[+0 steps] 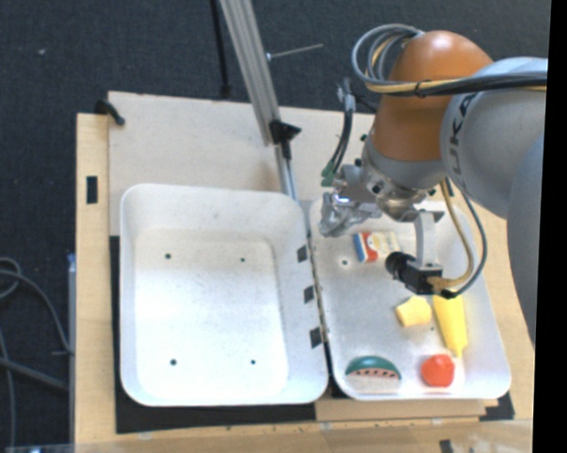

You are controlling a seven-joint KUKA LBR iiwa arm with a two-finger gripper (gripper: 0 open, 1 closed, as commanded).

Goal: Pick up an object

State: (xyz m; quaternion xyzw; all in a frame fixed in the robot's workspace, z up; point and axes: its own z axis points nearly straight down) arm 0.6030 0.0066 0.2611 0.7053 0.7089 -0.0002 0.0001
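1. We see the grey arm (494,127) reach in from the right, its orange band above the wrist, with cables looping over the top.
2. The gripper (338,217) hangs over the far left corner of the right bin (489,357), close to the divide between the two bins.
3. We cannot tell from this angle how the pincer stands, and we see nothing held in it.
4. Just beside the gripper, toward the bin's middle, lies a small white packet with red and blue marks (372,245).
5. A black fitting (408,268) hangs on a cable from the wrist, above the bin floor and near the packet.
6. Nearer the front we find a pale yellow block (413,313) touching or just beside a yellow corn-like piece (451,322).
7. Along the front wall sit a red tomato-like toy (438,370) and a watermelon slice toy (373,369), slightly apart from each other.
8. The left bin (206,293) shows a speckled white floor with four dark dots.
9. A slanted metal rail (257,74) rises behind the bins, and both bins rest on a tan board (175,136).
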